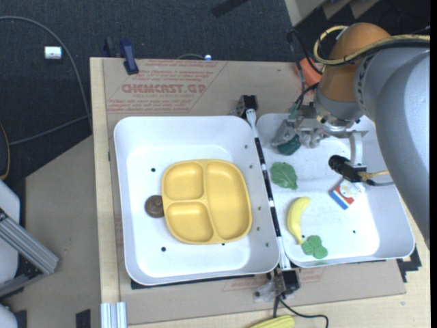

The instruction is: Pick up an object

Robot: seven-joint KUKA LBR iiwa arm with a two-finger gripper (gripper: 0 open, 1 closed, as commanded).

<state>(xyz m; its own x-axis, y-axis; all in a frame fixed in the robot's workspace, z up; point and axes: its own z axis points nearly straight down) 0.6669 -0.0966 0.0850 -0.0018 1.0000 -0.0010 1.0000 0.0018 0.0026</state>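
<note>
My pincer point(298, 134) at far corner of right bin point(375, 224); apart or together, cannot tell. Just beside it teal thing point(287, 145), shape unclear, partly hidden.

Bench point(171, 87): two bins side by side, walls touching along the middle.

Left bin point(136, 142):
- divided plate point(206, 201), at the centre;
- round disc point(154, 206), touching the plate's left edge, partly under it.

Right bin point(382, 231):
- small lump point(287, 145), in the far left corner, with the tool point(300, 137) just above it;
- leaf-shaped piece point(284, 175), by the left wall, in front of the lump;
- banana point(296, 217), in front of the leaf-shaped piece, near the left wall;
- floret-shaped piece point(314, 247), by the near edge, just in front of the banana;
- flat packet point(345, 195), mid-bin, right of the banana and apart from it.
</note>
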